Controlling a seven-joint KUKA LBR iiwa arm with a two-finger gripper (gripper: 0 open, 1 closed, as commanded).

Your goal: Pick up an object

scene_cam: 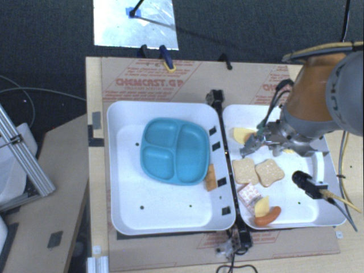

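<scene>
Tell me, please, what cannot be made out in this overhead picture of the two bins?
- Gripper: too small and blurred in the camera view to read its state.
- Yellow food piece: its right side is covered by the gripper.
- Right bin: its far right part is covered by the arm.

A blue divided plate [174, 151] lies in the left bin [122, 169].

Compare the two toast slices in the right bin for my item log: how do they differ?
The left toast looks larger and squarer; the right toast looks smaller and is turned more diagonally. The left toast lies next to the divider between the bins; the right toast lies nearer the bin's middle. Both are pale with tan crusts, lie flat and sit side by side, below the claw.
</scene>
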